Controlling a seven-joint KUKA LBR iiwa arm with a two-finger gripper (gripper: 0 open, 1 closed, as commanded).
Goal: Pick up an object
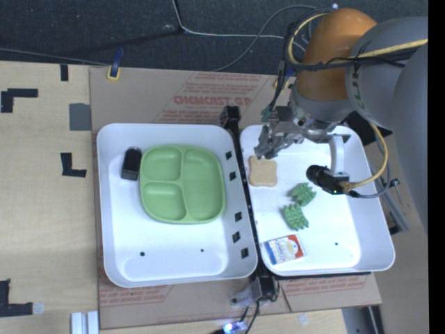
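My gripper [266, 149] hangs over the far left part of the right bin [361, 249], its dark fingers pointing down just above a tan slice of toast [263, 173]. The toast lies flat on the bin floor near the divider, right under the fingertips. Two green bumpy toy pieces lie to its right: one [303, 193] and one [295, 217]. A small white packet with red and blue print [284, 249] rests near the bin's front edge.
The left bin [115, 242] holds a green sectioned plate [182, 184] and a small black block [131, 163] beside it. Black clips [236, 214] join the bins along the divider. A black cable part [327, 178] of the arm hangs over the right bin.
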